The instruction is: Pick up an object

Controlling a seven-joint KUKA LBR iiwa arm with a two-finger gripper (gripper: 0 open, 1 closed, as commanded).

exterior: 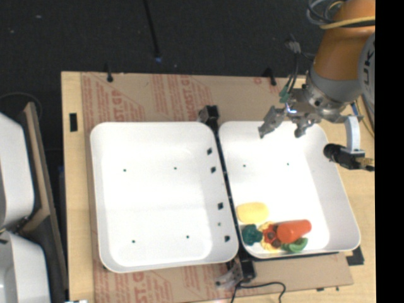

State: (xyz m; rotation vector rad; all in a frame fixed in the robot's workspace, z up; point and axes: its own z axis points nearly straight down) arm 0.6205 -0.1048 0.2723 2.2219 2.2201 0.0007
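A small heap of toys lies in the near corner of the right bin (328, 188): a yellow piece (250, 211), an orange-red piece (293, 230), a dark teal piece (251, 234) and a green bit (294, 246). My gripper (285, 125) hangs over the far edge of the right bin, well away from the heap. Its two fingers (268, 124) stand spread apart with nothing between them.
The left bin (101, 169) sits beside the right one, with a black divider strip (218, 169) and clips between them. Both rest on a cardboard sheet (145, 96) on the bench. A white object (14, 163) stands at the far left.
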